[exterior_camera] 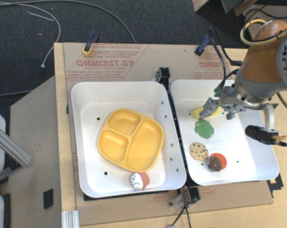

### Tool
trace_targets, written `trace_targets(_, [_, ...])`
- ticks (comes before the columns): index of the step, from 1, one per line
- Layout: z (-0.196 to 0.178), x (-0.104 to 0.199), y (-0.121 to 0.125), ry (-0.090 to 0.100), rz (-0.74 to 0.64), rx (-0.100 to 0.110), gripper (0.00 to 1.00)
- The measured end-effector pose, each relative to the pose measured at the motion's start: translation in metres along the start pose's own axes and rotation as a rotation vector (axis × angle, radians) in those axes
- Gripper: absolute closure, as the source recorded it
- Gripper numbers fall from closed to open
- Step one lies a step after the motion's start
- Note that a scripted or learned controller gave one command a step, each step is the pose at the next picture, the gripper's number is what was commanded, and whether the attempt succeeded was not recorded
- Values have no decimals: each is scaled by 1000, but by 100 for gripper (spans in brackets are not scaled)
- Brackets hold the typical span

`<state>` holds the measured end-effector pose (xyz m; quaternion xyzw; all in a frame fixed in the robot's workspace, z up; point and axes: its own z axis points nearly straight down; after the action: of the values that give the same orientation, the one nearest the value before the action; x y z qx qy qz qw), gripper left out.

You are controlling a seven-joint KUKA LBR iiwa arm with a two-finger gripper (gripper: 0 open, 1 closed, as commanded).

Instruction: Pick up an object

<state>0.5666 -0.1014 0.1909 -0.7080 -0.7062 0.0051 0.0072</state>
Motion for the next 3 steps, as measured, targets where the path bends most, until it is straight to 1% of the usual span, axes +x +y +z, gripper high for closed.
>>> trace_targets(1, [-8,0,3,-1,-3,-15,0])
trace_targets(2, [38,7,-4,-1,-3,-11,0])
trace_targets(3, [101,7,-6,0,-2,-10,0])
